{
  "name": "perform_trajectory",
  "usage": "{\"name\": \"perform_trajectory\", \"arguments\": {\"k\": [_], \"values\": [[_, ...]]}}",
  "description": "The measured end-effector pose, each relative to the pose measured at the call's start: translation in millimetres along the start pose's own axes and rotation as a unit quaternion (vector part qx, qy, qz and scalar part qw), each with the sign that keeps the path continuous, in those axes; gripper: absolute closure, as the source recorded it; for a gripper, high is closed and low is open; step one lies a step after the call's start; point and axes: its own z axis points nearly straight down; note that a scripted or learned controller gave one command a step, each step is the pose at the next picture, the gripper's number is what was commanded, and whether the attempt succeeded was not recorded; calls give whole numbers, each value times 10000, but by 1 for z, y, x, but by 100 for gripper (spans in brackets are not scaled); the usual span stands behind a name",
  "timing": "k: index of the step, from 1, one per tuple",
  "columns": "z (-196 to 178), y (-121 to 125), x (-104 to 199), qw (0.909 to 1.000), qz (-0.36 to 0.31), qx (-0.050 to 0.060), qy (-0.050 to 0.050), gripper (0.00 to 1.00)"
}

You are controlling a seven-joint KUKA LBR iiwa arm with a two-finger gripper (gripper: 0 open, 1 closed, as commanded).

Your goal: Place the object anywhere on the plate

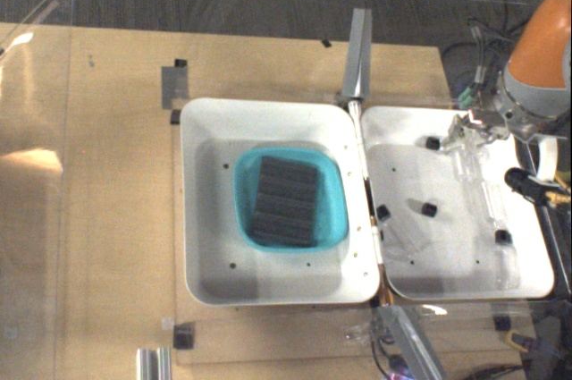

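Observation:
A dark grey ridged block (286, 198) lies flat on the turquoise plate (334, 195), which sits in the middle of the left bin (204, 226). The block rests inside the plate's rim, slightly tilted. My gripper (478, 177) hangs over the upper right part of the right bin (447, 275), well apart from the plate and the block. It looks pale and see-through against the white bin floor. Nothing shows held in it.
Several small black bits (429, 209) lie scattered on the right bin's floor. The orange-banded arm (541, 47) comes in at the top right, with cables beside it. A grey post (357, 56) stands behind the wall between the bins.

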Motion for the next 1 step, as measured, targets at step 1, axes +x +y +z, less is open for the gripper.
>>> {"name": "perform_trajectory", "arguments": {"k": [1], "values": [[0,0,0,10000,0,-1,0,0]]}}
